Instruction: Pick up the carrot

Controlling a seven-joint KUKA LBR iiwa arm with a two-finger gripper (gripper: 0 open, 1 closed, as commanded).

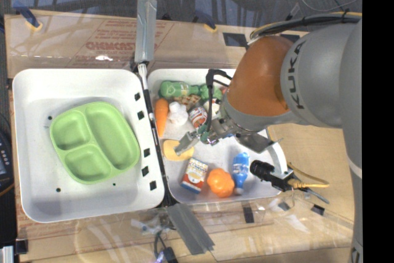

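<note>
Arm over right bin, carrot at bin's left wall.

Gripper (200, 137) sat low in the right bin (274, 189), fingers hard to read, just right of the carrot (161, 117), which lay lengthwise along the left wall. Yellow piece (176, 149) sat below the carrot, touching the gripper tip. Green bottle (180, 91) at the top, small carton (194, 175), orange (220, 183) and blue bottle (240, 169) near the front. Left bin (37, 95) held a green divided plate (93, 141).

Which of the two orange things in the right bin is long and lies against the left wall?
The carrot: long, tapered, lying along the right bin's left wall. The other orange thing, the round orange fruit, sits near the front edge.
</note>
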